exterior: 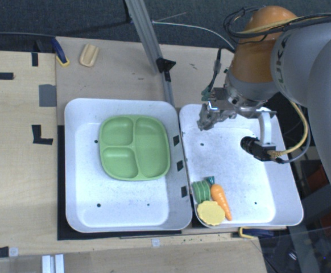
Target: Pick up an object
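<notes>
1. A green, sectioned plastic plate [135,147] is seen lying flat in the left shallow white bin [80,206].
2. An orange toy carrot [220,200], a yellow round piece [211,213] and a green ribbed item [201,189] are clustered at the near left corner of the right white bin [268,201].
3. The metal two-finger gripper [206,121] is held over that bin's far left part, apparently above its floor; its finger state is hard to make out.

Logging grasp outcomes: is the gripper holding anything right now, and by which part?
Nothing is seen held. The gripper hangs over the right bin's far end; the carrot lies at the near end.
</notes>
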